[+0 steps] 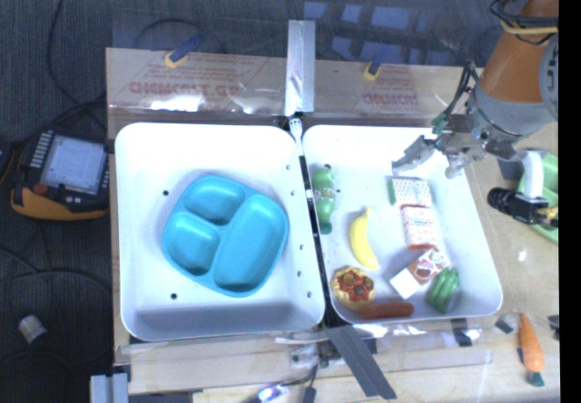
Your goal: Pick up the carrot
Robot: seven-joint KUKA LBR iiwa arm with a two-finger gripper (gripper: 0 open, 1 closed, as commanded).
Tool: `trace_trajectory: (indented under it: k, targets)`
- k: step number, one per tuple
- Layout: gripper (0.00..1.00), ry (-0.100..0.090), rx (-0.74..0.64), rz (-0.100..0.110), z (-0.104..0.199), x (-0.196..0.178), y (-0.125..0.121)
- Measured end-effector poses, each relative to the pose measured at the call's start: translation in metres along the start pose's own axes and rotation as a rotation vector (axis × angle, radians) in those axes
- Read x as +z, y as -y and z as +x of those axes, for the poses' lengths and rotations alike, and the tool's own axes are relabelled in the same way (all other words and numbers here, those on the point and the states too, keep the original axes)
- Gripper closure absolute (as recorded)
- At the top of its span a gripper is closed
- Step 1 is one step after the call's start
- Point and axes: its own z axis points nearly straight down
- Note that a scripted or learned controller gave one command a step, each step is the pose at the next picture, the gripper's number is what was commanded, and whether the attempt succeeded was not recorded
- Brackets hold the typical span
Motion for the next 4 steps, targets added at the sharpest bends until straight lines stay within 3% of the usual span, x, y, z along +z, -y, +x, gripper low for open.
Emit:
trace_trajectory:
  k: [1, 2, 3, 4]
  targets:
    - [0.00, 0.002, -0.194, 0.000, -0.029, 0.050, 0.013]
    - [0.00, 0.000, -0.415, -0.001, 0.041, 0.065, 0.025]
    - [0.00, 0.007, -0.722, -0.011, 0.038, 0.129, 0.014]
    - [0.00, 0.001, -0.845, -0.001, 0.026, 0.094, 0.090]
